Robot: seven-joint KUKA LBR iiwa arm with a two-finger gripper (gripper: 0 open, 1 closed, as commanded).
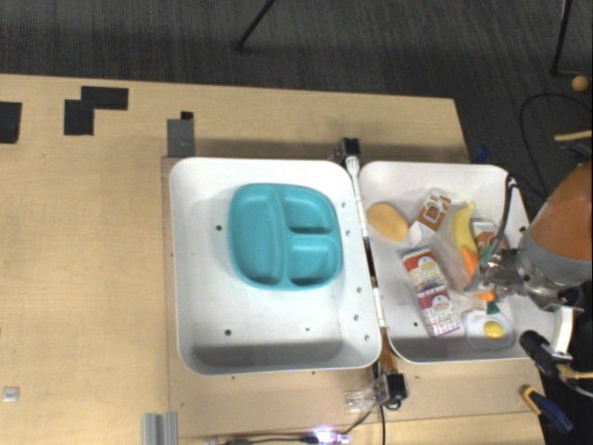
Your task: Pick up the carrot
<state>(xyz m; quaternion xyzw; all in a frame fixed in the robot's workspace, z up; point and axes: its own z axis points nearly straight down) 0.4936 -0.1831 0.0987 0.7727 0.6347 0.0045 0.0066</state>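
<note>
- Nearest the camera, the pale wooden bench (83,323) shows a flat matte grain, with cable ends and a small clear clip lying along its front edge below the bins
- Two shallow white bins sit side by side on it, walls touching; the left bin (199,341) is smooth moulded plastic with rounded corners, and it holds a teal divided plate (283,235), glossy, with three compartments and soft edges
- In the right bin (398,179) the toy food lies crowded toward the far right wall, probably because it was tipped in loose rather than arranged
- Among it, a tan rounded piece like a potato (387,221) lies near the left wall, a small brown-and-white box (432,211) behind it, a curved yellow banana (462,230) to the right, and a long printed red-and-white packet (432,290) runs toward the front
- Just beside the banana and partly under clear wrapping lies the carrot (470,260), a slim orange tapered piece close to the bin's right side
- Coming in from the right, the arm's orange band (565,221) and grey wrist hang over that corner, and the gripper (491,269) sits low just right of the carrot, seemingly placed for a grasp there
- Whether the fingers are apart or together I cannot tell; metal parts and clutter blur them, and nothing is visibly held between them
</note>
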